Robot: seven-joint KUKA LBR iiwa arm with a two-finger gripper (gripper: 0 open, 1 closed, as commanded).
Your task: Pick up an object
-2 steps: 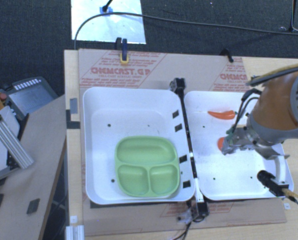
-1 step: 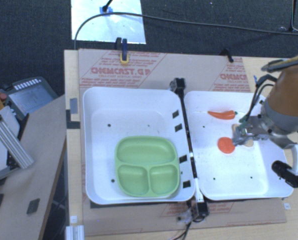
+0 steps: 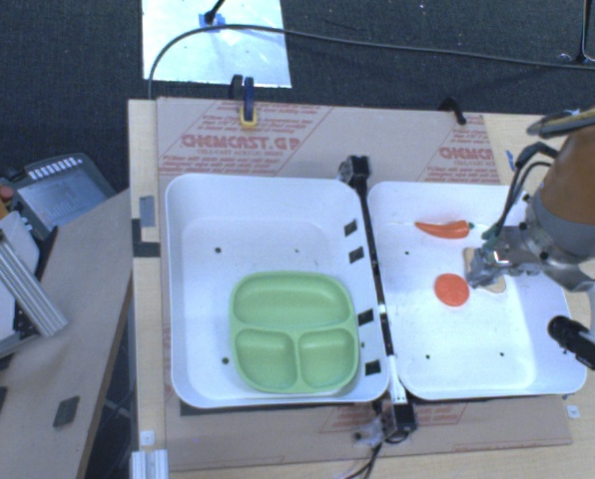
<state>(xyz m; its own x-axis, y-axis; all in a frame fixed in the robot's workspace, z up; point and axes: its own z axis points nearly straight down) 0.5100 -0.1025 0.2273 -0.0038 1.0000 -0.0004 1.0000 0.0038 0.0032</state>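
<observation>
Right, target: small flat orange-red round disc (image 3: 452, 289), lying on the floor of the right white bin (image 3: 507, 372), near its middle, just left of the claw.
Handling, disc: looks light and stiff, probably smooth plastic, so likely to skid; it sits low, so I'd take it across its rim, edge to edge, fingers hard down on the bin floor.
Other candidate: slim orange chilli-shaped toy with a green stem (image 3: 443, 229), near the bin's far wall, well apart from the disc.
Handling, chilli: light too, I'd guess, long and narrow; pinch across its thick middle, not the tapered tip.
Claw: metal two-finger claw (image 3: 486, 267) down low in the right bin, just beside the disc's right edge; whether it's spread or closed, can't tell from up here, and nothing shows between it.
Arm: grey wrist with orange band (image 3: 577, 183) reaching in from the right.
Left bin: white bin (image 3: 203, 203) holding a pale green three-compartment plastic tray (image 3: 294, 330).
Surface: brown printed board (image 3: 317, 138) under both bins.
</observation>
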